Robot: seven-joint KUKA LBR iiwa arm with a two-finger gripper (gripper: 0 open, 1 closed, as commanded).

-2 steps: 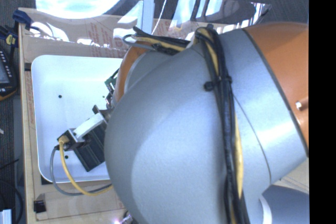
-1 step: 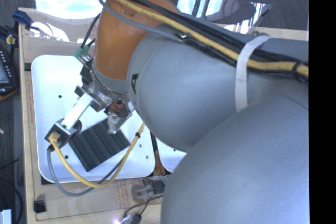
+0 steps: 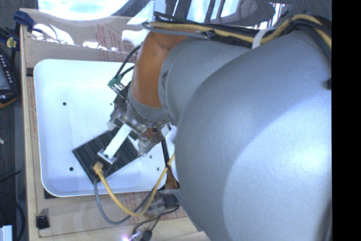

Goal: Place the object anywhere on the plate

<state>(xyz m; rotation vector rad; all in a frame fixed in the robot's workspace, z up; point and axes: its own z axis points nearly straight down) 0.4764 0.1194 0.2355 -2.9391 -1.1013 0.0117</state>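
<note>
My gripper (image 3: 141, 135) hangs low over the near right part of the left white bin (image 3: 56, 121), below the orange band (image 3: 149, 73) of the wrist. The big grey arm (image 3: 254, 138) reaches in from the right and covers the right bin and whatever lies beneath the wrist. The wrist housing blocks the space under the gripper, so I cannot tell what lies there.
The left bin's bare white floor stretches to the left and back of the gripper. A wooden bench edge (image 3: 73, 214) runs along the front with loose cables (image 3: 130, 211). Shiny foil sheets (image 3: 84, 0) stand behind the bins. A dark device (image 3: 5, 73) sits at the far left.
</note>
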